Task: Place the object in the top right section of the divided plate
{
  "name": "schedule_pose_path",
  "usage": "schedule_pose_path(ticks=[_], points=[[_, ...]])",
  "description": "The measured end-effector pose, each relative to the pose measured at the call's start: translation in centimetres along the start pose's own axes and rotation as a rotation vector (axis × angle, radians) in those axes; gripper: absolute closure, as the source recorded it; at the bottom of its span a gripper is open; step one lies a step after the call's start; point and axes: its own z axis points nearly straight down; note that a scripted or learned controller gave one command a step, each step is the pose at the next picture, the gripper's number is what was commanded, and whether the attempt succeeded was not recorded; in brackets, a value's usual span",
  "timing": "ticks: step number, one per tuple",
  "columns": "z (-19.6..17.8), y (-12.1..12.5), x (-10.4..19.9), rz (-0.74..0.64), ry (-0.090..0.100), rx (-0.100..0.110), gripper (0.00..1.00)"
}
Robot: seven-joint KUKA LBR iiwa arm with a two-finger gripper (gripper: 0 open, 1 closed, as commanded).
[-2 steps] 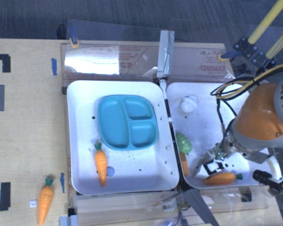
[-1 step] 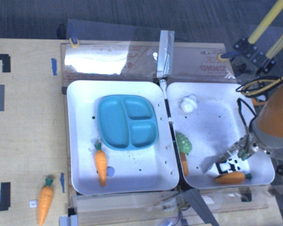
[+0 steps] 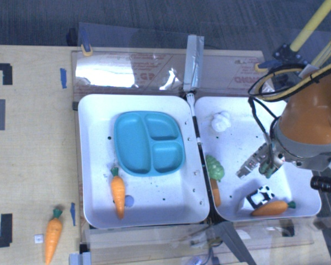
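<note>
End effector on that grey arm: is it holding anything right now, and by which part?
Nothing is held. The end effector hangs over bare floor of the right bin, with nothing between its fingers; the carrot lies below it, untouched.

The blue divided plate (image 3: 149, 143) is looking like smooth plastic with a soft sheen, and it's sitting in a white bin (image 3: 94, 164) that's also looking like plastic, semi-glossy and speckled with small dark marks, same as the right bin (image 3: 237, 139). The bench (image 3: 27, 148) on the left of the frame is showing a pale matt wood grain, and the clear sheet (image 3: 132, 70) along the top is throwing shiny glare. The carrots (image 3: 118, 191) are looking like smooth moulded plastic, and the gripper (image 3: 260, 163) is showing dull grey metal.
</note>
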Motion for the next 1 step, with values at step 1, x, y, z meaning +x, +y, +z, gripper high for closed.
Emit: schedule_pose_path(ticks=[1], points=[[9.82, -0.99, -3.89, 0.407, -0.001, 0.003, 1.00]])
